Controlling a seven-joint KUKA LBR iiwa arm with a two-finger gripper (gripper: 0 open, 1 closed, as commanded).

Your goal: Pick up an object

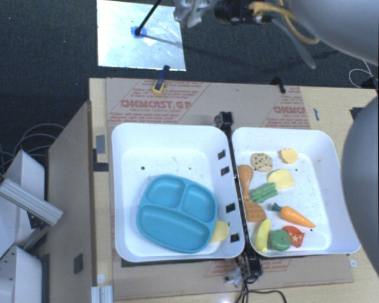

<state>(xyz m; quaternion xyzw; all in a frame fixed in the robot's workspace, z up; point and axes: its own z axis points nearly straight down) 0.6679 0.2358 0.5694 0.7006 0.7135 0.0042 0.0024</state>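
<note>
Nearest you, low in frame, the blue divided plate (176,213) lies in the left bin (127,148); toy foods, among them a carrot (294,216), crowd the right bin (323,145). At the far top edge, the gripper (190,13) hangs above the floor; its opening cannot be told.

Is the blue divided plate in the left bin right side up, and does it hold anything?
Right side up and empty: the blue divided plate shows its three bare compartments. A yellow piece lies beside its rim, outside.

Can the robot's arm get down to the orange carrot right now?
Probably yes. The carrot lies on top in the right bin, nothing covering it, with free space around it. The gripper hangs far up past the bench, so it has a way to travel.
</note>
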